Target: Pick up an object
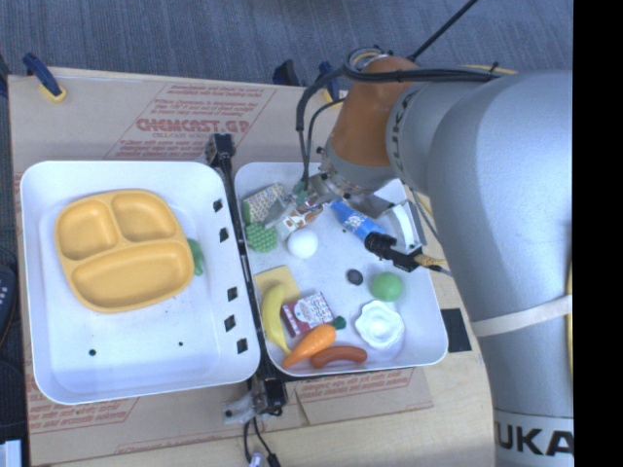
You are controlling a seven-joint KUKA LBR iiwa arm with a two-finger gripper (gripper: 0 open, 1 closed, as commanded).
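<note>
We had the gripper (310, 200) down in the far-left part of the right bin (428, 334), wrist and orange band directly above it, so the arm blocked most of the tool; we could not tell how the hand was set or whether it pinched anything, and we would not call a grasp from this view. Candidate objects all sat in that right bin: a white ball (303, 245) just near of the tool, a green textured piece (260, 236) to its left, a crumpled silvery packet (263, 203) against the far-left wall, and a blue bottle (352, 219) just right of the tool, partly under the arm. Nearer the front lay a banana (272, 311), a small red carton (311, 312), a carrot (311, 342), a sausage (340, 356), a white cup-like piece (380, 325), a green ball (386, 286) and a small dark disc (355, 277). The left bin (39, 358) held a yellow divided plate (124, 248) with something green (198, 257) tucked at its right edge. Our read: the step was the descent and close on whatever lay under the tool, likely the packet or the white ball. To do it well we judged the tool should centre on one item, not straddle two, stay off the bin wall and the divider (232, 251), close fully before lifting, then lift straight up. The ball looked likely to roll away; the packet looked likely to crumple or slip. The cluster was tight, so a neighbour could get nudged.
</note>
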